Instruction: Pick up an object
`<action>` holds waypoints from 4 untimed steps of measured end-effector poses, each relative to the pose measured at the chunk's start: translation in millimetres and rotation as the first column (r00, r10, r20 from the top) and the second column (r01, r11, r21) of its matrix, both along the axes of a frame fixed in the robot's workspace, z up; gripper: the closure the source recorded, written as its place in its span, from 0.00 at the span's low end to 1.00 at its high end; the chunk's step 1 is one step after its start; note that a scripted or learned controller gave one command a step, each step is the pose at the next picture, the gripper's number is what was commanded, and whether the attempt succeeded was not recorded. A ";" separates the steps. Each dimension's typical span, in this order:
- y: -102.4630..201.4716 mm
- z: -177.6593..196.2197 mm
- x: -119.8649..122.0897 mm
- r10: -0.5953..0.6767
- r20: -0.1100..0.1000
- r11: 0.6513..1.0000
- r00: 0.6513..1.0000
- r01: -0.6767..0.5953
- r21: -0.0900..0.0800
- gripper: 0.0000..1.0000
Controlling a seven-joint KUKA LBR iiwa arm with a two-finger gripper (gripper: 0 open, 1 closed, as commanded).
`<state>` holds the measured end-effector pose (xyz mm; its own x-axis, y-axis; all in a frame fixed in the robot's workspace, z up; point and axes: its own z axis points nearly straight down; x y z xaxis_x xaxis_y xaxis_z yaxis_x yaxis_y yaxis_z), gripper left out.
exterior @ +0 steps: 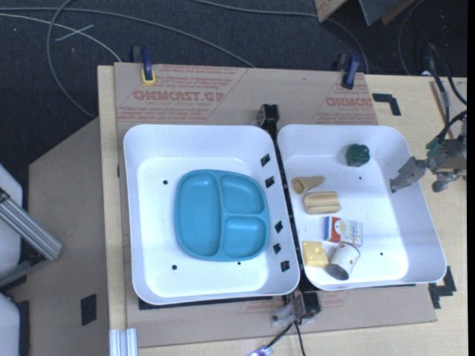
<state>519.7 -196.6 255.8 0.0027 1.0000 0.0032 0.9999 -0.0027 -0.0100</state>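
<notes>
Hovering at the right bin's [415, 221] three-o'clock rim, the pincer [415, 175] holds nothing; its spread cannot be told. Objects cluster at nine o'clock, ungrasped.

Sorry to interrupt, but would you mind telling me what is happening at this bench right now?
A robot arm is set to pick up an object from two white bins. Its hand sits at the right edge of the right bin, above the rim and holding nothing. In that bin lie a green ball, two tan pieces, a small carton, a yellow block and a cup on its side. The left bin holds a blue divided plate. Nothing has been picked up yet.
</notes>
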 end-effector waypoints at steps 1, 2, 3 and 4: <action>0.3 4.6 2.1 0.003 0.009 1.000 1.000 -0.003 -0.002 0.00; -9.4 -45.5 1.4 0.002 0.004 1.000 1.000 -0.002 -0.001 0.00; 0.2 -101.7 5.7 0.004 0.003 1.000 1.000 -0.004 0.001 0.00; 7.7 -162.9 6.8 0.003 0.003 1.000 1.000 -0.003 0.001 0.00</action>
